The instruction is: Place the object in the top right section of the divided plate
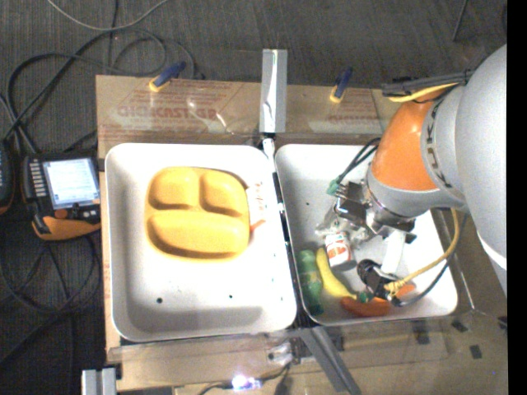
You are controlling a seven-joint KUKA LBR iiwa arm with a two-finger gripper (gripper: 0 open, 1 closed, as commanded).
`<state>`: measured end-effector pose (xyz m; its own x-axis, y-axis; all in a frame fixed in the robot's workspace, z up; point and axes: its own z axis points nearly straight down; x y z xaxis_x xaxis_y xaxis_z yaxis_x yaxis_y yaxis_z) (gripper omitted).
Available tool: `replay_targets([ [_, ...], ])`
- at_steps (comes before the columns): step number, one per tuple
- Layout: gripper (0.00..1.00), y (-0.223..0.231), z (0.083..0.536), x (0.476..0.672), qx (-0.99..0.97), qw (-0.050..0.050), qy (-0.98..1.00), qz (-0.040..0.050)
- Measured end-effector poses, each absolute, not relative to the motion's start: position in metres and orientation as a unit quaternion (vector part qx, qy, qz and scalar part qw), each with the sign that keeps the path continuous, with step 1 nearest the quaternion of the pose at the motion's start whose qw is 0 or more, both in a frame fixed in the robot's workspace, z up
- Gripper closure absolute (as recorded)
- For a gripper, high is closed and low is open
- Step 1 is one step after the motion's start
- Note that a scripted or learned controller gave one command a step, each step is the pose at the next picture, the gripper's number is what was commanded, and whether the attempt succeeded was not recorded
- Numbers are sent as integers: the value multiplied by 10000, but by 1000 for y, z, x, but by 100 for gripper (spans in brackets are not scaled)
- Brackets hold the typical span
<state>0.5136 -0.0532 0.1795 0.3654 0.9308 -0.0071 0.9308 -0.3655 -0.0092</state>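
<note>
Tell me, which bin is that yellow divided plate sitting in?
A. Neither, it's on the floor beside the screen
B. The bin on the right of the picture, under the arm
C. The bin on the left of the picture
C: the yellow divided plate lies inside the left bin, while the banana and other small items sit in the right bin under the arm.

bench, left bin, right bin

You see a yellow divided plate in the white left bin; right bin holds a yellow banana and green object.
</note>
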Motion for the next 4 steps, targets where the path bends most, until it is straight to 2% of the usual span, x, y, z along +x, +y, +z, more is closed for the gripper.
replay_targets([
  [1, 100, 8, 264, 533, -8109, -7, -5852, 24],
  [2, 100, 66, 251, 599, -7794, -11, -6266, 31],
  [3, 100, 105, 184, 657, -7270, -12, -6866, 34],
  [4, 0, 105, 184, 657, -7270, -12, -6866, 34],
])
